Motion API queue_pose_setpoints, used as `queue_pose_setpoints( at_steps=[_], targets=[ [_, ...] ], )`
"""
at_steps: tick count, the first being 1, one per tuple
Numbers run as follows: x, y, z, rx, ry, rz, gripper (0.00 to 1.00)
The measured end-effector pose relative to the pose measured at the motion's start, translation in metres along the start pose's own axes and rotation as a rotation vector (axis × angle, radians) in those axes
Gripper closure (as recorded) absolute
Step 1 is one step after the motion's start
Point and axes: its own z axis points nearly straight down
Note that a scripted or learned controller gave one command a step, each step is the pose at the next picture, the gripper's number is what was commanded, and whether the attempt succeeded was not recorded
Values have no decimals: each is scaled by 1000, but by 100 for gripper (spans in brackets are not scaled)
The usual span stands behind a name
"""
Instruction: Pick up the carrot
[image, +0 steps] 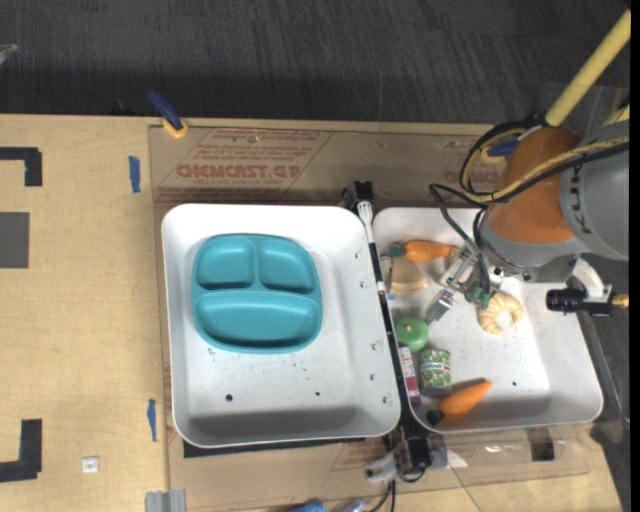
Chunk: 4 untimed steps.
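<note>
An orange carrot (430, 250) with a green end lies near the back of the right bin (560, 385). A second orange carrot-like piece (463, 398) rests by that bin's front left wall. My gripper (452, 285) hangs over the middle of the right bin, just in front of the back carrot and well behind the front one. Its fingers stand open, with nothing between them. The grey arm with its orange band (535, 195) reaches in from the right.
The left bin (200, 400) holds a teal divided plate (258, 292). Also in the right bin are a green round item (410, 330), a green can (435, 368), a pale garlic-like item (498, 312) and a beige piece (405, 278). Cables loop behind the wrist.
</note>
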Motion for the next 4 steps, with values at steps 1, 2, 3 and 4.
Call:
queue_pose_setpoints(
  at_steps=[1, 2, 3, 4],
  targets=[
    [-41, 39, 2, 28, 34, 236, 0],
    [-45, 36, 2, 13, 35, 457, 0],
    [-45, 68, -100, -3, -3, 595, 0],
    [-69, 33, -13, -9, 0, 882, 0]
  ],
)
